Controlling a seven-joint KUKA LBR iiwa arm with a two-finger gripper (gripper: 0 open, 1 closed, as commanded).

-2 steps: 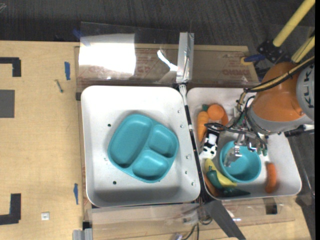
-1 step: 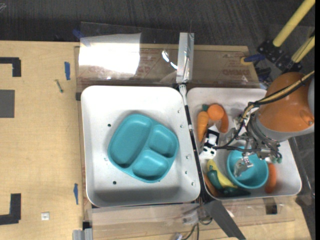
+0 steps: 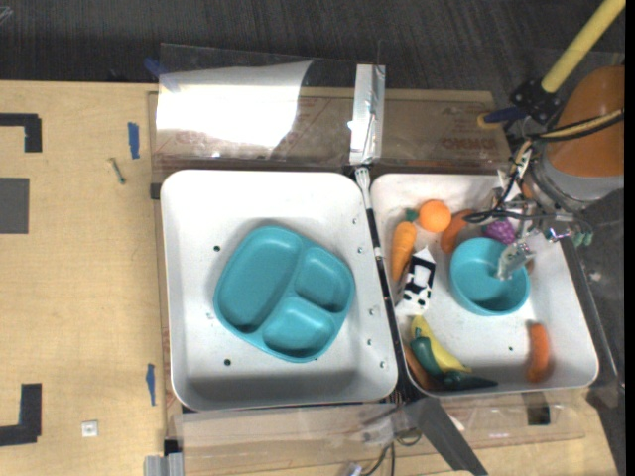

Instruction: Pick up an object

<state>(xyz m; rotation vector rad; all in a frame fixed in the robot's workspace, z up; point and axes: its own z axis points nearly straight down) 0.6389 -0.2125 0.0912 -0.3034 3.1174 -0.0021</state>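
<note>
Gripper (image 3: 516, 258) sits low over the right bin (image 3: 575, 315), tip at the teal bowl (image 3: 488, 278), on its rim at about 2 o'clock. Can't tell if the claw is spread or pinched: the tip is a blur of metal and cables, nothing visibly between the fingers. Looks like it touches the bowl rim, not certain.

Arm (image 3: 580, 137) comes in from 2 o'clock of the bin, wrist pointing down and slightly left, orange band up top, upper part cut off by the frame edge. Cable bundle hangs around the wrist and hides part of the bin's far right corner.

Around the bowl: purple item (image 3: 503, 230) at 12 o'clock, half hidden behind the wrist, can't identify. Orange ball (image 3: 434, 215) at 10 o'clock, carrot (image 3: 401, 249) just beside it at 9 to 10 o'clock. Black and white cow-pattern toy (image 3: 420, 278) at 9 o'clock, touching the carrot's lower end. Banana (image 3: 437, 350) plus a dark green piece (image 3: 456, 377) at 7 o'clock, overlapping, hard to separate. Small orange-red item (image 3: 538, 350) at 4 o'clock, near the bin wall.

Left bin (image 3: 189, 226) holds a teal divided plate (image 3: 285, 292), centered, tilted diagonally.
</note>
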